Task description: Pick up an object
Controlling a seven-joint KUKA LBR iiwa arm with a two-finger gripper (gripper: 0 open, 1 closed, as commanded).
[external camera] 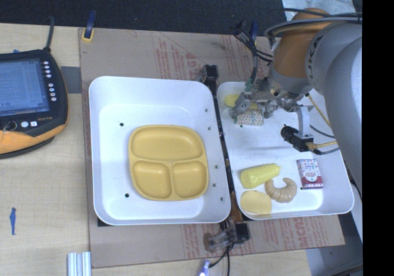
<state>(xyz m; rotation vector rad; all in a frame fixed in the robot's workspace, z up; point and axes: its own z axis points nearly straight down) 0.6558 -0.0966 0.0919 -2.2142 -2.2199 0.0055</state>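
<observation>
Two white bins are set side by side on the counter (49,164). The left bin (108,108) carries a yellow divided plate (167,162). The right bin (335,204) carries the loose items: a yellow cylinder-like piece (258,175), a flat yellow piece (256,202) just below it, a croissant-shaped toy (282,190) beside both, and a small red packet (309,173) near the right wall. A speckled, pale item (249,119) and a small yellow bit (230,100) are seen at the bin's far left corner.

The gripper (253,103) is lowered into that far corner of the right bin, directly over or against the speckled item. Whether the gripper is open, closed or gripping anything cannot be told, since the wrist hardware and cables crowd that area. Contact with the speckled item looks likely but is not confirmed.

Progress is judged as early to middle: the approach into the bin is done, and a target appears to be chosen, probably the speckled item. No object is seen lifted clear of the bin floor. A secured grip and the lift remain. The other items at the near end of the bin lie untouched, well apart from the gripper. A handheld control pendant (28,102) lies at the counter's left edge, outside the work.
</observation>
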